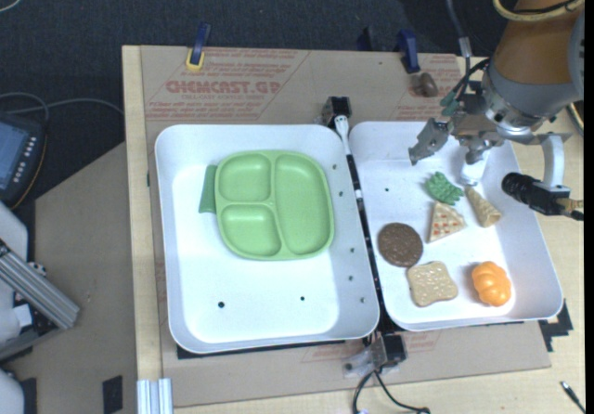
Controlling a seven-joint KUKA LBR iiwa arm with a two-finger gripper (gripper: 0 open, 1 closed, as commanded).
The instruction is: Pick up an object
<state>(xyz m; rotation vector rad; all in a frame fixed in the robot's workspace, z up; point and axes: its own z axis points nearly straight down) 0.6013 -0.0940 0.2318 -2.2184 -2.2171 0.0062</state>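
Just below open pincer (452, 150): green toy (444, 187).

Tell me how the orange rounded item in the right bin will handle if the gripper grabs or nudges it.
The orange item looks rounded and lobed, so it may roll when nudged. Its glossy surface suggests hard plastic, likely stiff and a bit slippery. It sits apart from the toast piece, leaving room around it for the gripper.

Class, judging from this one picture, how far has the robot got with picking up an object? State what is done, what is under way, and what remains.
Done: the arm has reached over the right bin. Under way: the gripper hangs with open jaws above the green toy, holding nothing. Left: the whole grasp and lift. The green toy, pizza slice, brown disc, toast and orange piece all lie in the bin.
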